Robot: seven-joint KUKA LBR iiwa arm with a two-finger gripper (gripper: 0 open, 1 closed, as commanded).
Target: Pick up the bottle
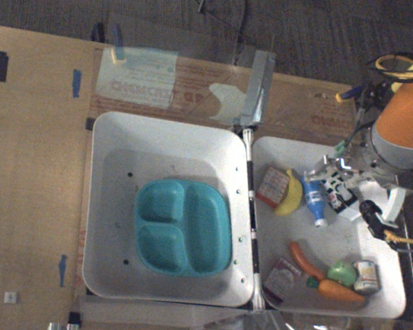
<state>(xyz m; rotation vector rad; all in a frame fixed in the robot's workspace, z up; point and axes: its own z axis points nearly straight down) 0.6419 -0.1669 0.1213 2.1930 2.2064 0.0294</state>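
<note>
1 bottle point(314, 200), 1 teal plate point(182, 227), 2 bins point(118, 139), 1 carrot point(339, 292)

blue bottle point(314, 200) lies tilted in the right bin point(394, 300), white cap down.

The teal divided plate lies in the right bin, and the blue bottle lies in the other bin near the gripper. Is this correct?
Not quite. The camera view shows the teal divided plate in the left bin, not the right one. The blue bottle lies in the right bin, near the gripper.
</note>
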